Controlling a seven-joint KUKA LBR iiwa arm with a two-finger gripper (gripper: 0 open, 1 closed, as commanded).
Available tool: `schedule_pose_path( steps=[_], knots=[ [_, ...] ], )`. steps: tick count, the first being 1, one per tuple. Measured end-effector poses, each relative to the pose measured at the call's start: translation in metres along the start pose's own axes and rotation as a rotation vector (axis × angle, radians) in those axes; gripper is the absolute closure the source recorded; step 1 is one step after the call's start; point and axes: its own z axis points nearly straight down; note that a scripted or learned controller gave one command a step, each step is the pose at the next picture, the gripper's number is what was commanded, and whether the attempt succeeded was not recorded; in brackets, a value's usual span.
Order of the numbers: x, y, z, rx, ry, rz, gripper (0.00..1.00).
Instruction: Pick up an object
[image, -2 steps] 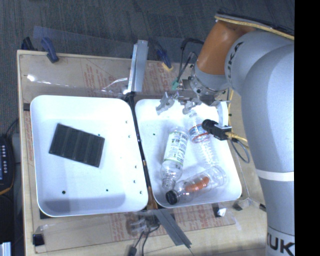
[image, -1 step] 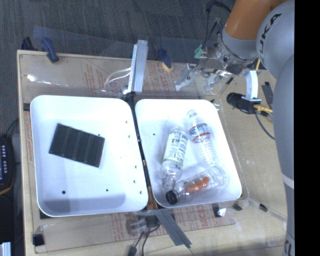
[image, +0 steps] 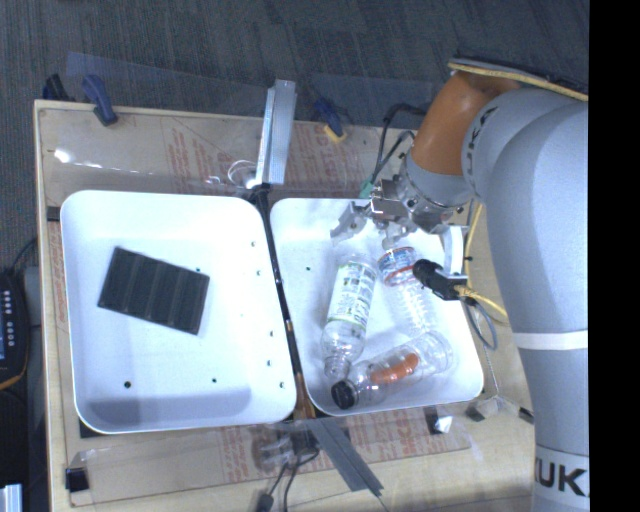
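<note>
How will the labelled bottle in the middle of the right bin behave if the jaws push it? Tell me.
The labelled bottle lies on its side, so it will probably roll rather than slide. It looks like clear, thin plastic and seems empty, so likely light and easily dented. Its smooth wall may slip; neighbouring bottles could block it.

Two white bins sit on a pale tan bench (image: 150, 160) printed with faint red lettering. The left bin (image: 90, 390) holds a dark grey, nearly black rectangular pad (image: 154, 290) marked with lengthwise ribbed stripes. The right bin (image: 300, 260) holds three clear plastic bottles: one (image: 350, 305) with a white label covered in dark print, one (image: 404, 280) with a blue and white label, and one (image: 395, 368) with a black cap and an orange-red patch inside. The robot arm (image: 530, 230) is light grey with an orange band (image: 445, 120) above the wrist. Its metal gripper (image: 372, 222) is silvery grey. Two blue clamps (image: 100, 100) grip the bench's far edge. The floor (image: 300, 40) is dark grey.
</note>
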Motion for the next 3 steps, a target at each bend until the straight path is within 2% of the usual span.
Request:
schedule_pose_path(
  steps=[1,2,3],
  knots=[
    [0.009,-0.070,0.066,-0.008,0.000,-0.129,0.00],
    [0.032,-0.128,0.064,-0.024,0.002,-0.228,0.00],
    [0.030,-0.043,0.067,-0.007,-0.001,-0.316,0.00]
  ],
)
